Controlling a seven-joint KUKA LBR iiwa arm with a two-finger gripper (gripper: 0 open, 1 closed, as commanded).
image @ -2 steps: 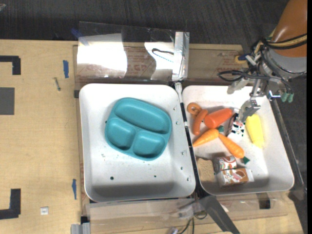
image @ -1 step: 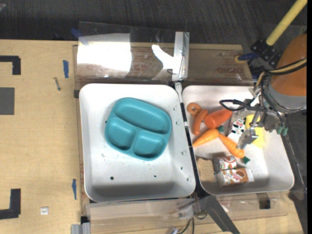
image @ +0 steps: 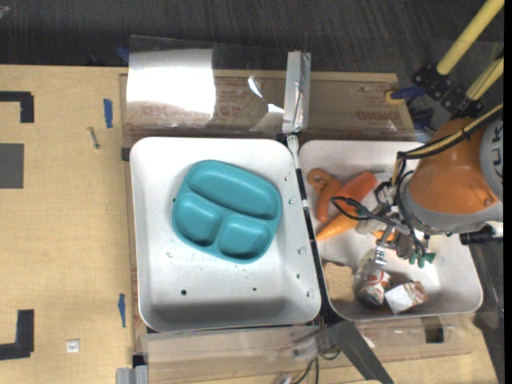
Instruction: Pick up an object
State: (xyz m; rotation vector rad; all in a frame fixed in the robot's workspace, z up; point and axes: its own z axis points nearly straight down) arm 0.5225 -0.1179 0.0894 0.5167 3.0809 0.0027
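Camera view puts the nearest things at the bottom: the front rim of the right-hand shallow white bin [image: 472,298], where a small white carton with red print [image: 404,295] lies just beside a dark, squat can-like object [image: 370,288]. They sit in the low front corner, probably where loose things slide and settle. Just above them hangs the two-finger gripper [image: 382,250] under the grey arm's orange-banded wrist [image: 448,184], amid dangling black cables. I cannot tell how far it is spread, nor whether it has hold of anything; the view is too cluttered there. Its place over the can suggests that object is the intended pick.

Further back in the same bin, an orange plastic utensil-like piece [image: 346,198] lies tilted against the dividing wall. The left-hand white bin [image: 152,174] holds a teal three-compartment plastic plate [image: 226,209], flat and well apart from the arm.

Beyond, clear plastic sheeting and cardboard back the bins on a pale wooden bench [image: 56,214]; dark carpet lies behind.
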